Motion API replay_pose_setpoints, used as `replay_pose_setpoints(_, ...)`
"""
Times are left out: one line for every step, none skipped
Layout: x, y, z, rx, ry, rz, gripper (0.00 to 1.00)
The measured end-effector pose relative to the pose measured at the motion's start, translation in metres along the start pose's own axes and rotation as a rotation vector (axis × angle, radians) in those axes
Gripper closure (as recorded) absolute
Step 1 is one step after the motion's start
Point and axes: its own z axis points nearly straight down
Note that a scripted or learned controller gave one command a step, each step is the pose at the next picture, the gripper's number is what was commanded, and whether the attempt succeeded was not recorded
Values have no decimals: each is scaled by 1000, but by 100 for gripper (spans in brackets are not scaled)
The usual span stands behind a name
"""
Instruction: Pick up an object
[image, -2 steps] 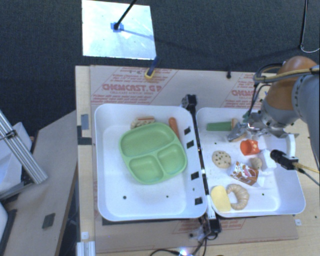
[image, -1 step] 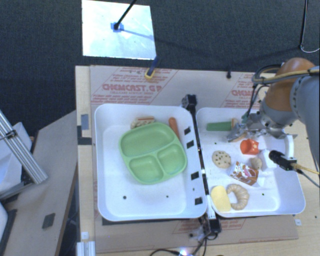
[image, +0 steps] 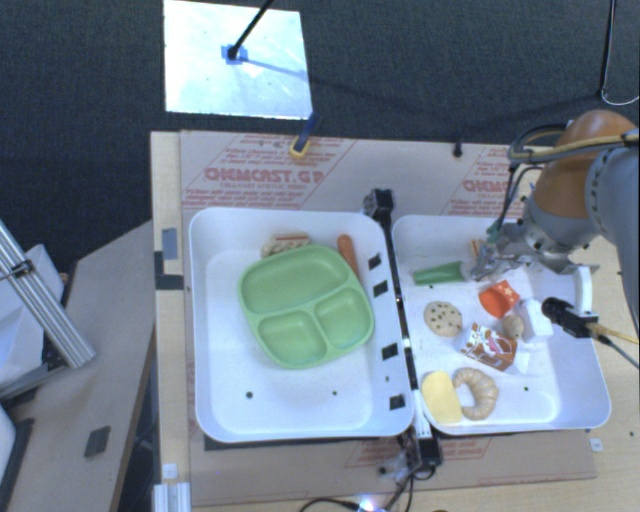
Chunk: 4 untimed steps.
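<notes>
Two white bins sit side by side; the right bin (image: 600, 400) has bare floor along its front edge. The gripper (image: 492, 262) hangs low at its back, just beside a green piece (image: 438, 272); its grip cannot be told.

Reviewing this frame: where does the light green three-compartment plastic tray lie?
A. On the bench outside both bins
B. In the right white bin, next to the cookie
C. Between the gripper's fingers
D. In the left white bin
D: the light green three-compartment plastic tray lies flat inside the left white bin, while the round speckled cookie sits in the right white bin.
</notes>
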Motion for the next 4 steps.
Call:
replay_pose_setpoints(-3,3,-65,-8,-1,2,100)
replay_pose_setpoints(-12,4,-127,-9,-2,4,100)
replay_pose_setpoints(-12,5,-129,-4,0,1,100)
replay_pose_setpoints(27,-35,-139,0,2,0,100)
